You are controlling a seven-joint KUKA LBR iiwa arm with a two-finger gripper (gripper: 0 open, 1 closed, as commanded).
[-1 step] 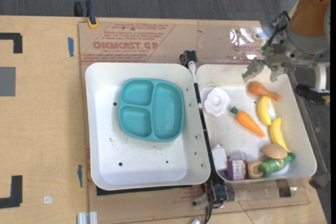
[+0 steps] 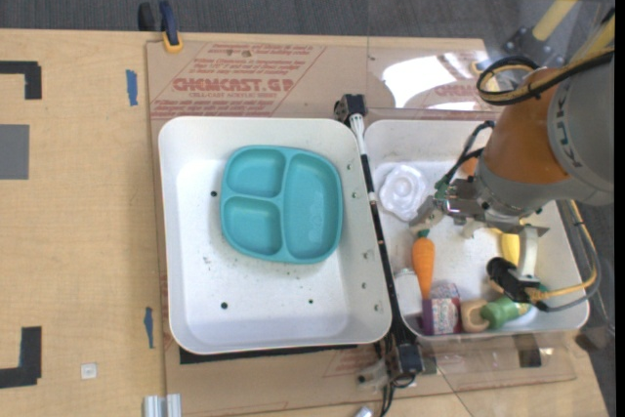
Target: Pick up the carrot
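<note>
Right, here's the carrot, lying in the right-hand bin at lower right of the frame, orange body pointing down-frame, green top up toward the arm's wrist. The gripper hangs just above and right of that leafy end, near it, with nothing visibly held. Whether it's spread or closed, I cannot tell; the wrist hides the tips. This reads as the approach step, grasp not yet made. Next move calls for sliding down-left over the carrot's middle, then descending with room either side. Watch the neighbours: a white object sits just above the carrot, a purple package just below. The teal plate sits in the left bin.
</note>
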